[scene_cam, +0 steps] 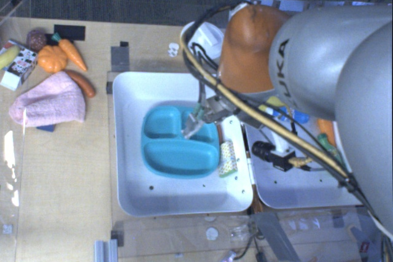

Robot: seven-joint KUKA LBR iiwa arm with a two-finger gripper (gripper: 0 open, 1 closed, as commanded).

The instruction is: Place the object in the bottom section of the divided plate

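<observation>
plate (178, 159): blue, divided, in the left bin (132, 193); wide bottom section toward the near edge, two smaller sections above
object: small pale speckled bar (228, 158), just beside the plate's right edge, on the bin floor, outside the plate; long axis runs top to bottom, slightly tilted
jaws (195, 122): over the plate's upper right section, near the divider; open or closed, cannot tell
arm (319, 64): reaches in from the right
desk (55, 181): pink cloth (49, 101), toy carrots (75, 53) at far left

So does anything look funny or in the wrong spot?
Yes. A small green-dotted object lies in the left bin, wedged beside the blue divided plate rather than in its bottom section. The gripper hangs over the plate.
</observation>
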